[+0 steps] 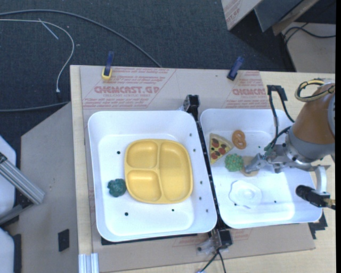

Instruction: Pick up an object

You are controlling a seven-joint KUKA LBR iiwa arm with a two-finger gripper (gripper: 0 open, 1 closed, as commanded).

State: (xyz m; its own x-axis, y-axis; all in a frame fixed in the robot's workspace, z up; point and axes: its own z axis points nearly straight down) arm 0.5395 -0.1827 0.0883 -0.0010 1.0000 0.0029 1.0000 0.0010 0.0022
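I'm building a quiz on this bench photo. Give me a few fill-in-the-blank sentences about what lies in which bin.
1. The yellow plate lies in the ____ bin.
2. The pizza slice lies in the ____ bin.
3. The plate has ____ compartments.
4. The pretzel lies to the ____ of the pizza slice in the picture.

Missing words: left; right; three; right

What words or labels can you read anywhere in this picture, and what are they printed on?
"CHEMCAST GP" in red, on the board behind the left bin.
The same red print on the board behind the right bin, too blurred to read in full.
Red print on the cardboard box at the top: unreadable.
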